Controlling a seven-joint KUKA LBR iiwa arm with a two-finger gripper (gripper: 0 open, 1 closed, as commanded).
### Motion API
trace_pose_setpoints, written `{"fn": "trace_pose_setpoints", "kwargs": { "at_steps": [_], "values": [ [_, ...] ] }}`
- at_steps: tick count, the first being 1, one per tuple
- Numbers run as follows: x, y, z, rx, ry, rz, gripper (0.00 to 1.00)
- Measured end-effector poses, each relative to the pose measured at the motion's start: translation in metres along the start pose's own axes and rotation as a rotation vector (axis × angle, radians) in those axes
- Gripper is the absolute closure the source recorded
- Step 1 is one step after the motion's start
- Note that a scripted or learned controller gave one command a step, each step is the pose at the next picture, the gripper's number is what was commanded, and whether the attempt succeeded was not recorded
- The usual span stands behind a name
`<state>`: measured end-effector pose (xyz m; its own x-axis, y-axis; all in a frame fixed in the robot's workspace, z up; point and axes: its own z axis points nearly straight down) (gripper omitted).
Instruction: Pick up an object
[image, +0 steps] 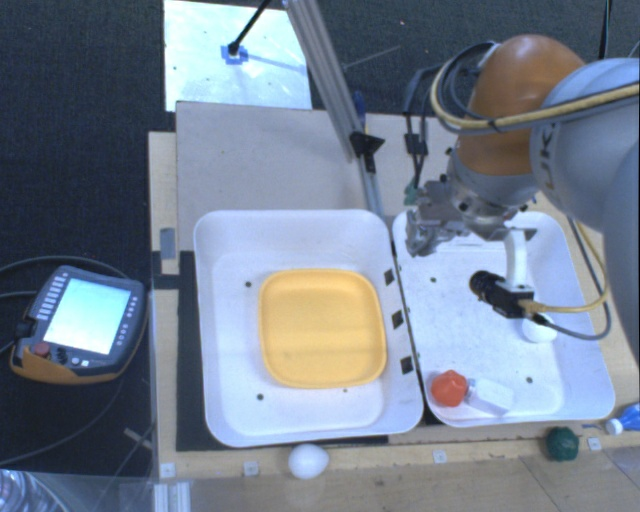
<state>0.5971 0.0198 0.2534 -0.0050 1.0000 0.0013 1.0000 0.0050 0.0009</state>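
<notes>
A yellow square plate (322, 327) lies in the middle of the left bin (225, 250). In the right bin (575, 330) an orange-red round object (449, 388) sits at the front left corner beside a clear, pale piece (489, 396). My gripper (424, 236) hangs over the far left part of the right bin, well behind those two objects, near the wall between the bins. Nothing shows between it and the bin floor.
A white egg-shaped ball (308, 461) and a dark green ball (561, 443) lie on the bench in front of the bins. A teach pendant (78, 323) sits to the left. A slanted metal pole (335, 85) rises behind the bins.
</notes>
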Motion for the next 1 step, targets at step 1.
{"fn": "trace_pose_setpoints", "kwargs": {
  "at_steps": [1],
  "values": [
    [0.0420,0.0113,0.0157,0.002,0.000,0.002,1.00]
  ]
}}
